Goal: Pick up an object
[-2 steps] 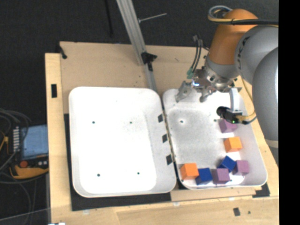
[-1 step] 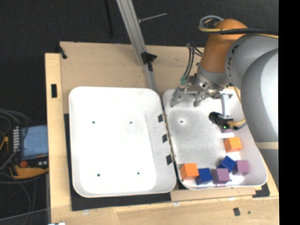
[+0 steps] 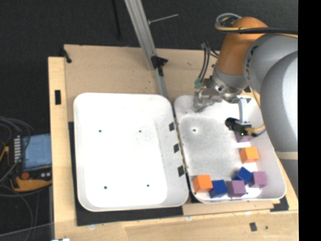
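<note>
1. Small blocks lie along the near and right edges of the right bin: an orange block, a blue block, a purple block, another blue block, another purple block and another orange block.
2. The gripper hangs over that bin's far left corner, well apart from the blocks; whether it is open or closed cannot be told.
3. The left bin sits beside it.

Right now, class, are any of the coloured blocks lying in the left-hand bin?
No. The blocks, such as the orange block and a blue block, all lie in the right bin, near its front edge and right side.
</note>
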`<state>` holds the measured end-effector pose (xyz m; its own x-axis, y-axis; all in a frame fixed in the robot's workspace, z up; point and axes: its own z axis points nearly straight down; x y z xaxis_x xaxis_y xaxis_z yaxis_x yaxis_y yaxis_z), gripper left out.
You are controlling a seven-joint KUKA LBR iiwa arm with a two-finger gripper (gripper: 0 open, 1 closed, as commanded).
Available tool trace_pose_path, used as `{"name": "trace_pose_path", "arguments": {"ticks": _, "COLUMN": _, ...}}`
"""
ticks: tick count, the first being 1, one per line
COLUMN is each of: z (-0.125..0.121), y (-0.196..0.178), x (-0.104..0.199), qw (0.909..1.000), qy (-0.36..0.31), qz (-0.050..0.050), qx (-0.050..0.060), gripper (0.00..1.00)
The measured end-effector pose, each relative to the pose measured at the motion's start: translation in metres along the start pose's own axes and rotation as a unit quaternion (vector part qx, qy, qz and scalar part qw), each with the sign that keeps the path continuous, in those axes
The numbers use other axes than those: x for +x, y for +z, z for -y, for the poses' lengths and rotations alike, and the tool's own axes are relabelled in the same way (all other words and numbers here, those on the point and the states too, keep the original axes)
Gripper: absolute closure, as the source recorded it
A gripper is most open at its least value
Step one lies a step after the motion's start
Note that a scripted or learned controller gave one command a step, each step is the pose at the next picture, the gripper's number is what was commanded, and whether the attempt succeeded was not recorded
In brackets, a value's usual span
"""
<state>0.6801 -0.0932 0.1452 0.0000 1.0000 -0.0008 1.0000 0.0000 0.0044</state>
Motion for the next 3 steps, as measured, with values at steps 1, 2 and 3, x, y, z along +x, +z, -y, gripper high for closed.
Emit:
{"name": "trace_pose_path", "arguments": {"ticks": 1, "z": 0.007, "y": -0.060, "x": -0.004, "qw": 1.0000, "qy": 0.003, "qz": 0.000, "qx": -0.001, "gripper": 1.00}}
{"name": "trace_pose_path", "arguments": {"ticks": 2, "z": 0.006, "y": -0.114, "x": -0.006, "qw": 1.0000, "qy": 0.000, "qz": 0.000, "qx": -0.002, "gripper": 1.00}}
{"name": "trace_pose_path", "arguments": {"ticks": 3, "z": 0.030, "y": -0.110, "x": 0.047, "qw": 1.0000, "qy": -0.003, "qz": -0.001, "qx": 0.002, "gripper": 1.00}}
